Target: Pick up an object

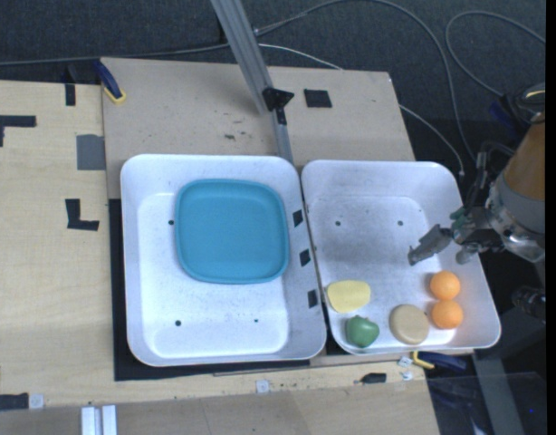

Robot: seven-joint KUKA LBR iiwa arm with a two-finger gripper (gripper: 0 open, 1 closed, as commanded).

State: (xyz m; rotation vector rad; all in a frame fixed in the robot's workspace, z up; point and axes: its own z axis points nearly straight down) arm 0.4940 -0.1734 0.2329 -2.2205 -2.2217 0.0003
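Note:
The right bin (378, 188) holds several small objects along its near side: a yellow piece (349, 294), a green piece (360, 331), a beige round piece (408, 323) and two orange balls (445, 285) (447, 314). My gripper (437, 255) hangs over the right part of this bin, just above and left of the upper orange ball. Its fingers are spread open with nothing between them. The arm comes in from the right edge.
The left bin (151, 324) carries a blue square plate (231, 230). A grey metal bar (251, 53) slants down from the top to the gap between the bins. Cables lie on the dark floor at the upper right.

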